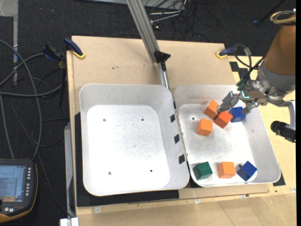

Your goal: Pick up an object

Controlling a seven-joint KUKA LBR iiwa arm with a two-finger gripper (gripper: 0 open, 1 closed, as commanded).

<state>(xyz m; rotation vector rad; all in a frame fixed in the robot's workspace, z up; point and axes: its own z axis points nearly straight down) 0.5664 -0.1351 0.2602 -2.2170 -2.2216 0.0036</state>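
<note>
Arm is reaching in from 3 o'clock over the right bin (pixel 263 140). Gripper (pixel 238 106) is hanging above the cluster at the bin's 12 o'clock: fingers are spread apart, nothing visibly between them. Red-orange cube (pixel 223 119) is sitting just below the fingertips, touching an orange cube (pixel 211 109) at its 10 o'clock and a blue cube (pixel 237 114) at its 2 o'clock. Another orange cube (pixel 204 126) is lying nearby at 8 o'clock. Along the 6 o'clock wall: green cube (pixel 203 170), orange cube (pixel 226 169), blue cube (pixel 247 170). Left bin (pixel 89 126) is sitting at 9 o'clock.
</note>
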